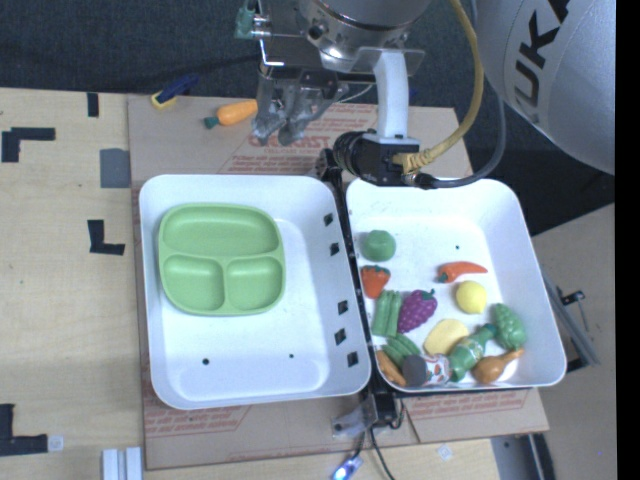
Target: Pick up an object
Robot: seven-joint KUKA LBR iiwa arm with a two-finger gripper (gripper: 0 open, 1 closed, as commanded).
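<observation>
Wooden boards make up the desk [60,298], and two flat white bins sit on it side by side.

Closest to us, the right white plastic bin [505,208] holds a pile of small toy foods. At its near edge lie a brown toy pear [490,368], a yellow toy banana [443,336] and a bumpy green toy broccoli [508,323]. A little farther back are a purple bunch of toy grapes [416,308], a round yellow toy lemon [471,296] and a red toy chili pepper [461,269]. Farthest in that bin is a round green toy ball [378,245], alone.

The left white plastic bin [165,193] holds a light green plastic plate with three sections [220,258].

Past both bins, a small orange toy carrot [234,114] lies on the board.

The grey metal pincer [279,128] hangs high over the far edge, near the carrot, well apart from the toys. It points straight down. I cannot tell if it is spread or pressed together. Nothing is in it.

To do this well, I think it should pick a toy with space around it, like the green ball, and come straight down over its middle.
</observation>
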